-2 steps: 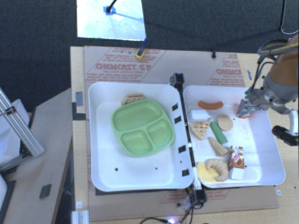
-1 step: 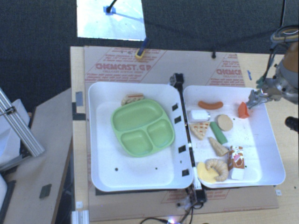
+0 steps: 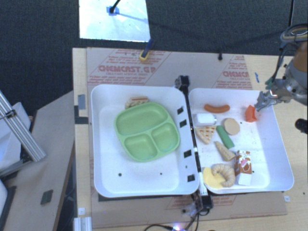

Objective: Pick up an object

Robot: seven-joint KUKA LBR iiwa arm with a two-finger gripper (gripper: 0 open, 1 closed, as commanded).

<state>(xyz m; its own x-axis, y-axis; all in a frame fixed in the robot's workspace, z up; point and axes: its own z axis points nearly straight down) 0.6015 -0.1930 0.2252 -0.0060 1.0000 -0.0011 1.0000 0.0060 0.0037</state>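
The pincer [image 3: 263,102], its opening impossible to tell, hovers beside one orange piece [image 3: 250,113] among nine toy foods in the right bin [image 3: 279,148].

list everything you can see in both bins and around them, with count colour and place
bins: 2, white, side by side on the bench
tray: 1, green, three compartments, left bin
sandwich: 1, tan, left bin, behind the tray, partly hidden
sausage: 1, orange-red, right bin, far side
white block: 1, white, right bin, below the sausage
pizza slice: 1, yellow and red, right bin, near the divider
round biscuit: 1, tan, right bin, middle
green stick: 1, green, beside the biscuit
red piece: 1, red, right bin, far right
carton: 1, white and red, right bin, near side
croissant: 1, tan, near corner
gripper: 1, grey, over the right bin's far right edge, next to the red piece
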